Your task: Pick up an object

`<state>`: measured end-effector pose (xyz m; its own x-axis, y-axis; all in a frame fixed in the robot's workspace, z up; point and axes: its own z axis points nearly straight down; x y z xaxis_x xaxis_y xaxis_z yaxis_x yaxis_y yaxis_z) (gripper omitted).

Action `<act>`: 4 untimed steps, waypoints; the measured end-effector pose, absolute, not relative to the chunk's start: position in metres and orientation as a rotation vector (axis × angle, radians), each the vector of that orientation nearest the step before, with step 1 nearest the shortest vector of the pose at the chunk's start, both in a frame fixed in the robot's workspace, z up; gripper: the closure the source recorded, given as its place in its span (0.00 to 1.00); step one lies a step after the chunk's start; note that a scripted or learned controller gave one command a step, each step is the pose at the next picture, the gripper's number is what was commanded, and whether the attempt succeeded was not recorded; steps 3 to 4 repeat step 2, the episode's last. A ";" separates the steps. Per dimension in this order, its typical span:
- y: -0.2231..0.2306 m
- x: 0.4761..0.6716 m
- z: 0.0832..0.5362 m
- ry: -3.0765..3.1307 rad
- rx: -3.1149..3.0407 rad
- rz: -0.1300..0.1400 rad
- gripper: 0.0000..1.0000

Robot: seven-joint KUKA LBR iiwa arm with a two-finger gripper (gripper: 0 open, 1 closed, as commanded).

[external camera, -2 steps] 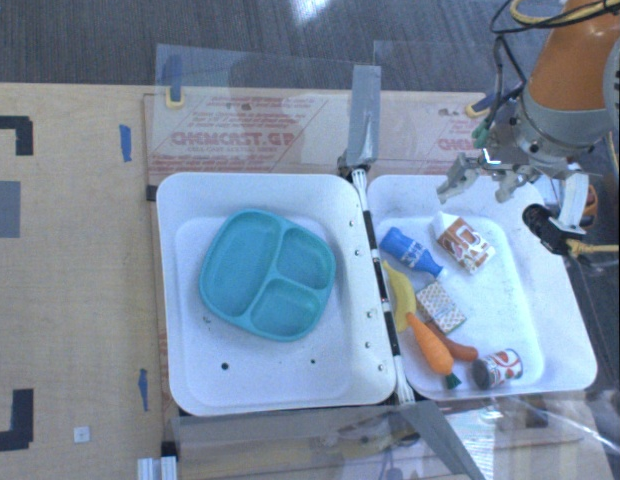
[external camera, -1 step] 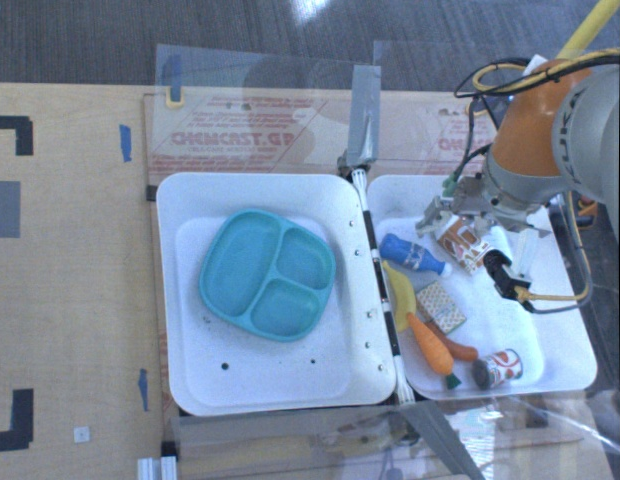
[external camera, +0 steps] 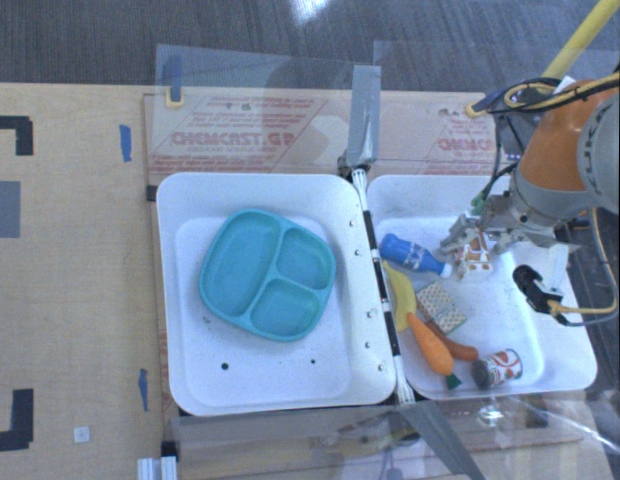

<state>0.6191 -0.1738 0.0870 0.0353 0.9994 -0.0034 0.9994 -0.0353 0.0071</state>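
My gripper (external camera: 474, 244) hangs over the upper middle of the right bin (external camera: 560, 368), at the end of the grey arm with its orange band (external camera: 555, 158). A small white and orange patterned object (external camera: 478, 259) sits right at the gripper's tip; whether it is held is unclear. Just left of it lies a blue bottle (external camera: 408, 254) with a white cap. Below are a yellow banana (external camera: 400, 293), a tan checkered cracker (external camera: 442, 308), an orange carrot (external camera: 434, 343) and a small red and white can (external camera: 498, 367).
The left bin (external camera: 190, 368) holds a teal divided plate (external camera: 269, 274). A black cable loop (external camera: 535, 290) hangs from the arm over the right bin's right side. A ridge (external camera: 375, 298) divides the two bins.
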 end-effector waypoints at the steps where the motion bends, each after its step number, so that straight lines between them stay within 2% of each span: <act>1: -0.175 0.620 0.098 2.169 2.258 0.009 1.00; 2: -0.105 0.579 0.202 2.352 2.081 0.001 1.00; 4: -0.105 0.579 0.202 2.352 2.081 0.001 1.00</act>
